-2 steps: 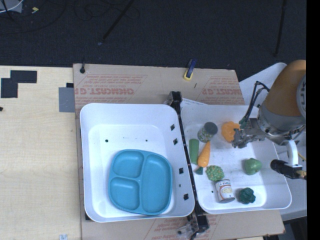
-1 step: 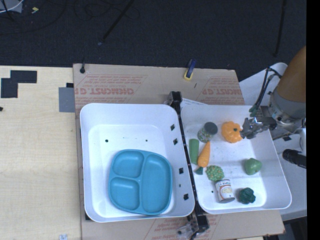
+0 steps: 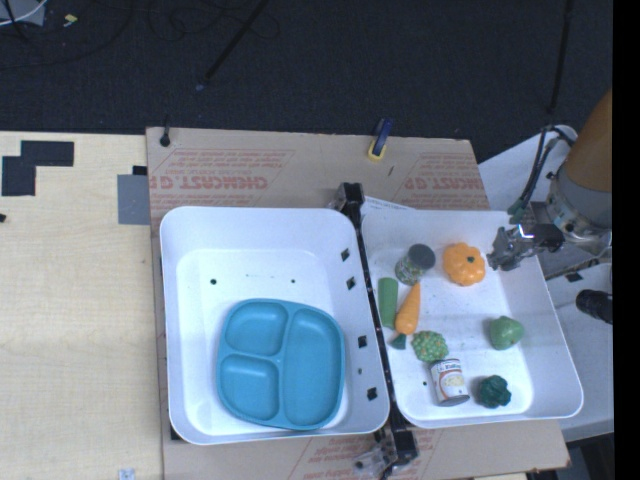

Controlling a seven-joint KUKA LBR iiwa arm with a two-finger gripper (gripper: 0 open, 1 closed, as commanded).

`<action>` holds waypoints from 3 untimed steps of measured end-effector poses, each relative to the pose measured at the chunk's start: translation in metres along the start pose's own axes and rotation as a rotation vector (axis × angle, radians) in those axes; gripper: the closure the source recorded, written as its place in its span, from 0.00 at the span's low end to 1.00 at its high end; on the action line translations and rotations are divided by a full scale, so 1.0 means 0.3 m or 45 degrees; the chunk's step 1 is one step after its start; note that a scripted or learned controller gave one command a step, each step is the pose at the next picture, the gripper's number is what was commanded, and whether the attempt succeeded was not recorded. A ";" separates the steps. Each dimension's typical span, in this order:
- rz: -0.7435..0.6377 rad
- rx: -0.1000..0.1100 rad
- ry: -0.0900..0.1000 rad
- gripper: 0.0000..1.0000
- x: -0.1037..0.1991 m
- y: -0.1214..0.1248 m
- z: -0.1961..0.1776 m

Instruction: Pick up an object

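Where the arm (image 3: 590,173) reaches in from the right, we see its orange band high at the frame's edge and the grey wrist angled down and leftward, ending in the gripper (image 3: 506,248) over the right bin's (image 3: 565,388) right rim. The gripper sits just right of the orange pumpkin-like toy (image 3: 464,264), close to it but with a sliver of white bin floor between them; we cannot tell how the gripper is set, since its tip is small and dark against the rim, and nothing shows gripped in it. Taking the pumpkin as our marker, a grey-green jar (image 3: 414,263) lies just to its left, a green cylinder (image 3: 387,301) and a carrot (image 3: 408,309) lie lower left, side by side, a broccoli piece (image 3: 430,345) sits below those, a light green vegetable (image 3: 505,332) lies below and slightly right, and a small can (image 3: 450,381) and a dark green piece (image 3: 493,392) rest farthest below. Well to the pumpkin's left, the left bin (image 3: 190,238) holds a blue divided tray (image 3: 281,364).
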State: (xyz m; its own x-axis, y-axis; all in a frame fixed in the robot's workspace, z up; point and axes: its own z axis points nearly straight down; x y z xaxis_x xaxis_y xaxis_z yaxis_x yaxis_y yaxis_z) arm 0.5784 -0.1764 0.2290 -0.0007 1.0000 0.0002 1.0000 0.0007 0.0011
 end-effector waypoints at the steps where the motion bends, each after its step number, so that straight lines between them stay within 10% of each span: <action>1: -0.005 0.005 0.004 1.00 0.188 -0.044 -0.027; 3: -0.004 0.008 0.002 1.00 0.562 -0.107 0.013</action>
State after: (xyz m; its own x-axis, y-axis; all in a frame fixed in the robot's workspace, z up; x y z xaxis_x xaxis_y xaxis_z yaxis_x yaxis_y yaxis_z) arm 0.5462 -0.0079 0.2250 -0.0040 1.0000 0.0021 1.0000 0.0040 -0.0048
